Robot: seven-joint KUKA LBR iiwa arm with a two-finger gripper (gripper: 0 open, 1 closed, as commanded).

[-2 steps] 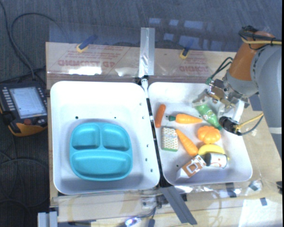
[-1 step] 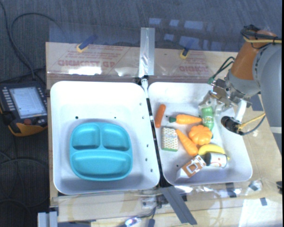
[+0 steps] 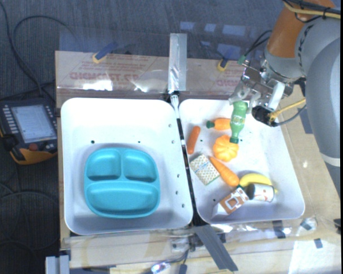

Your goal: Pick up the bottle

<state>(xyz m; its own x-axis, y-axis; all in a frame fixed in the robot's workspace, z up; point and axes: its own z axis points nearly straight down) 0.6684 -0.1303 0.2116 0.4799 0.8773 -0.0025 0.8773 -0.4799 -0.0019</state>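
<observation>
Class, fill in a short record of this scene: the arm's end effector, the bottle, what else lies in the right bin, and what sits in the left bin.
end effector: over right bin's far side, at the bottle's top
bottle: green, upright, its base by the small pumpkin
right bin: carrots, banana, small cartons
left bin: blue divided plate

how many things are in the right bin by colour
orange: 4, namely carrot, carrot, small piece, pumpkin
green: 1, the bottle
yellow: 1, banana
patterned: 1, sponge
brown and white: 1, carton
white: 1, small can
total: 9
</observation>
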